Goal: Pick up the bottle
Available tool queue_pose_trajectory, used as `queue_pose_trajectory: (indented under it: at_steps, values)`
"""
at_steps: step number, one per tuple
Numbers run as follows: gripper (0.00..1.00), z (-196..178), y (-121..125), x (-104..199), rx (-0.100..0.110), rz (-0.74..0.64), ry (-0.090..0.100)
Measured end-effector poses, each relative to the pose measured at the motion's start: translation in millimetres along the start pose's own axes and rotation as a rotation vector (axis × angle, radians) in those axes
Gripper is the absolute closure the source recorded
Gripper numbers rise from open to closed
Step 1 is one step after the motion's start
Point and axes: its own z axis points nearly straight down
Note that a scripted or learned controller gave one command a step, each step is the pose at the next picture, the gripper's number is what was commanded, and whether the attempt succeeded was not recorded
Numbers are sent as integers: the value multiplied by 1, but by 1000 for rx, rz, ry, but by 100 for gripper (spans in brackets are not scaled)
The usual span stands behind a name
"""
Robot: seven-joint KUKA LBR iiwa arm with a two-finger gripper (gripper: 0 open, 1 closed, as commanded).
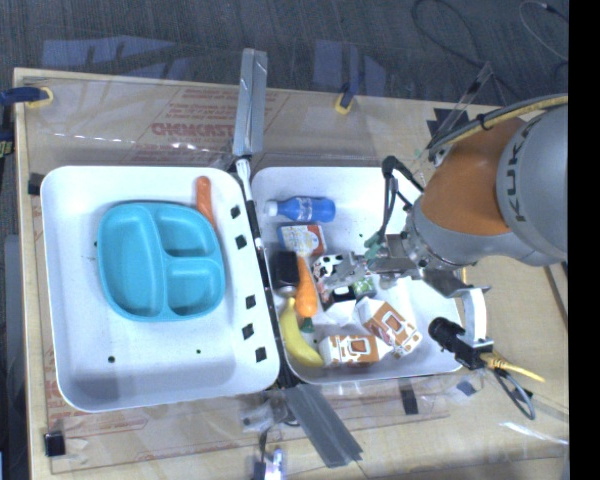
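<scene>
R bin (375,180): bottle (302,209), blue w/ white label, lying on its side at the far-left corner, apart from the gripper (352,268). Below it a small carton (300,238), a carrot (306,290) and a banana (298,338) along the L wall; two orange-white cartons (375,333) near the front. Gripper low over mid-bin clutter; fingers lost among items, can't tell if spread or closed. L bin (70,298): blue tray (162,260), 2nd carrot (205,198) at its far-right edge
</scene>
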Motion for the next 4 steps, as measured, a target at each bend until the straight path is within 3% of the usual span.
queue_pose_trajectory:
  at_steps: [1, 2, 3, 4]
  values:
    - [0, 0, 85, -10, -3, 5, 0]
    - [0, 91, 146, 1, 0, 489, 1]
    - [100, 82, 146, 4, 7, 477, 2]
    - [100, -26, 137, 20, -4, 270, 0]
